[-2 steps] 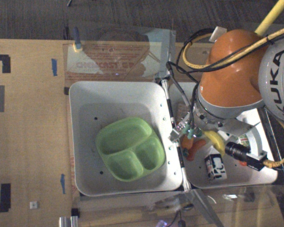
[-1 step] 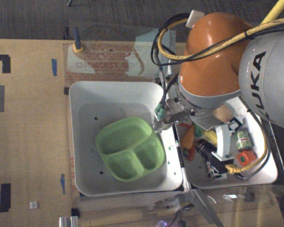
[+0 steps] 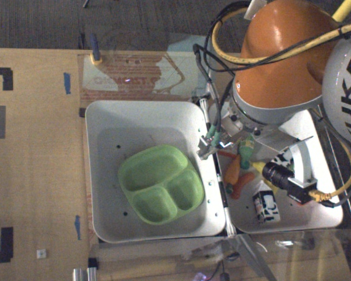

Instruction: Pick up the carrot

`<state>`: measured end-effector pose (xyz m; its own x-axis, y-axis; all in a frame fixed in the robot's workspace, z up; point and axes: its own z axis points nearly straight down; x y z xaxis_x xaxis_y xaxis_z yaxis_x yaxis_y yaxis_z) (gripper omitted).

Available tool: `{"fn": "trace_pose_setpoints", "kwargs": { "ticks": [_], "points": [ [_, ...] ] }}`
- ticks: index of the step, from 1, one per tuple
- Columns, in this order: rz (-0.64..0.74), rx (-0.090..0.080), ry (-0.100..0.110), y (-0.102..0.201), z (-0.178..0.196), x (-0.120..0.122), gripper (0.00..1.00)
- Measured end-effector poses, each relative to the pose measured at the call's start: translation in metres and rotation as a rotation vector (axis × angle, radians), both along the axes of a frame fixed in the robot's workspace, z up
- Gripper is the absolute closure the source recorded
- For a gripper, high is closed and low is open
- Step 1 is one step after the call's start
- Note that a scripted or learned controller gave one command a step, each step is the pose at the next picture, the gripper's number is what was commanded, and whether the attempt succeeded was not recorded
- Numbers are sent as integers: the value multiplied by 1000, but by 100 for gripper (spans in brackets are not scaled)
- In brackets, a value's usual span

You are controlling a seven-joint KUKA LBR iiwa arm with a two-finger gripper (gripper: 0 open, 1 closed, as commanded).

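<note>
Over the right bin [image 3: 327,212] you've got the gripper [image 3: 213,142] low at the wall between the bins, grip state not readable from this angle, so count the pick as not done. Your carrot [image 3: 233,170] lies just beside it in that bin among a red piece [image 3: 244,184] and a small box [image 3: 266,206]. Left bin [image 3: 105,127] carries a green divided plate [image 3: 160,184], compartments bare.

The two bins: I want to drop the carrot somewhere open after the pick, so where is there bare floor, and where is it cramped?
Bare floor lies in the left bin, between its back wall and the green divided plate, and along its left wall. The right bin is crowded: the carrot, other toy food and a small box cluster under the arm.
</note>
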<state>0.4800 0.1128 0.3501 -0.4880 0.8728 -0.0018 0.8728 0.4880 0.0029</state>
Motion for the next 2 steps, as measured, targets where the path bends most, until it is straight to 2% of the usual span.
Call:
{"fn": "trace_pose_setpoints", "kwargs": {
  "ticks": [1, 2],
  "points": [
    [134, 0, 4, 27, -67, 37, 100],
    [-99, 0, 5, 15, -105, 62, 100]
  ]
}}
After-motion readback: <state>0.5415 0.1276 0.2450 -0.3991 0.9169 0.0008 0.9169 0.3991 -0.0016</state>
